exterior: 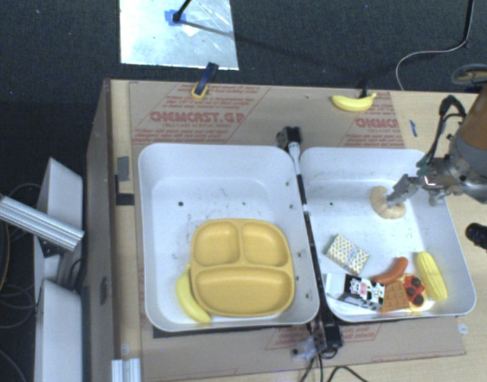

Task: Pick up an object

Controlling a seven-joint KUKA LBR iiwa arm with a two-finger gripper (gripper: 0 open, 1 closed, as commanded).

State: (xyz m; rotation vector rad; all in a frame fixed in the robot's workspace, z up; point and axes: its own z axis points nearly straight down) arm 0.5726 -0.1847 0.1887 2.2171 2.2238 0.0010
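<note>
My gripper point(418, 194) hangs over the right bin point(339, 173) near its far right side, open, with nothing between its fingers. Its left fingertip point(397, 195) is just above a round beige biscuit point(381, 204) on the bin floor. Toward the front of that bin lie a checkered packet point(347, 253), a sausage point(389, 270), a corn cob point(430, 275), a black-and-white cow-patterned piece point(364, 291) and a waffle-like slice point(396, 296). The arm's grey body and orange band enter from the right edge.
The left bin point(172, 173) holds a yellow divided plate point(242, 266) with a banana point(189, 299) at its left front edge. Another banana point(352, 100) lies on the bench behind the right bin. A black divider clamp point(291, 140) sits between the bins.
</note>
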